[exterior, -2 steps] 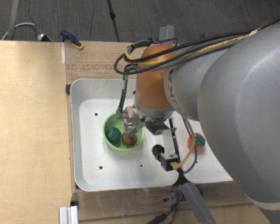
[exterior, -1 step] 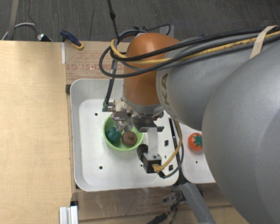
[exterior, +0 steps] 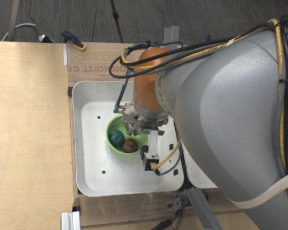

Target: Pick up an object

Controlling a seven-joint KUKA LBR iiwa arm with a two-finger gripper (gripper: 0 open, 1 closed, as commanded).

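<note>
Gripper (exterior: 134,128): being held over green bowl (exterior: 116,146) containing teal ball (exterior: 116,137), brown ball (exterior: 130,145); claw state cannot be told.

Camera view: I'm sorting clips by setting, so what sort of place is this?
Probably a robotics lab or test cell: a grey arm reaches over a shallow white bin holding a green bowl with two small balls, on a plywood bench, with cables and tripod legs on carpet.

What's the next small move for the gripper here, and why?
Probably a short, straight descent into the green bowl. The gripper sits over the bowl's right rim, with the teal ball and brown ball lying just below-left. Nothing shows between its fingers, so a small nudge toward the brown ball first seems wise.
</note>
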